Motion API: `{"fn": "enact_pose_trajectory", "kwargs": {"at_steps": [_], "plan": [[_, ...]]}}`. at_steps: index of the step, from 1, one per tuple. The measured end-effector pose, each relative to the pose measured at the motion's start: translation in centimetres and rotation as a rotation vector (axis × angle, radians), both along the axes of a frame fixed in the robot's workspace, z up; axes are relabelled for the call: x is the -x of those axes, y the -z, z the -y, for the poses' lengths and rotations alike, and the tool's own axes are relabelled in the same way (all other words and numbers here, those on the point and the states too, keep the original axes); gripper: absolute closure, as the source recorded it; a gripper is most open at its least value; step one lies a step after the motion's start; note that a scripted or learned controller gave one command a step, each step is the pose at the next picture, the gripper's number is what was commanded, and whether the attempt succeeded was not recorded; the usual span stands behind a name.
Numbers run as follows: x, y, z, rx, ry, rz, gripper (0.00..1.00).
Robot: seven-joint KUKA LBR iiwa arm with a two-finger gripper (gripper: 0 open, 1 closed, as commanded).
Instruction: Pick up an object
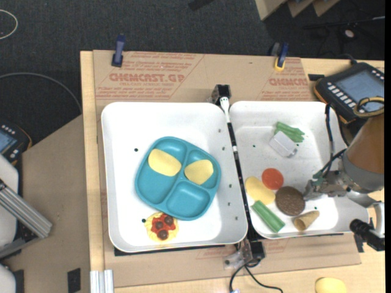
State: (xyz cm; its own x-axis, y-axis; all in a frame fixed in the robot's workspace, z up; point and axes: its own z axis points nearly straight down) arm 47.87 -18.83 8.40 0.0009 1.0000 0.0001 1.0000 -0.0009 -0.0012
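The right bin (244, 116) holds several toy foods: a red tomato (272, 177), a brown round piece (289, 201), a pale yellow piece (259, 190), a green stick (267, 216), a tan cone (306, 220), a green leafy piece (289, 131) and a small grey-white block (283, 144). My gripper (316, 185) reaches in from the right and hangs low at the right side of this bin, just right of the brown round piece. The arm's grey and orange body (368, 151) hides the bin's right wall.
In the left bin (116, 163), a blue divided plate (174, 182) carries two yellow pieces, and a small red-and-yellow piece (162, 226) lies below it. A black and yellow handheld controller (354, 90) sits at the bench's right back. Clamps (118, 50) mark the back edge.
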Motion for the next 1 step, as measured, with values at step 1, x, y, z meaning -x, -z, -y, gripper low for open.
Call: {"fn": "enact_pose_trajectory", "kwargs": {"at_steps": [1], "plan": [[-0.04,-0.06,3.18,0.003,0.001,0.004,1.0]]}}
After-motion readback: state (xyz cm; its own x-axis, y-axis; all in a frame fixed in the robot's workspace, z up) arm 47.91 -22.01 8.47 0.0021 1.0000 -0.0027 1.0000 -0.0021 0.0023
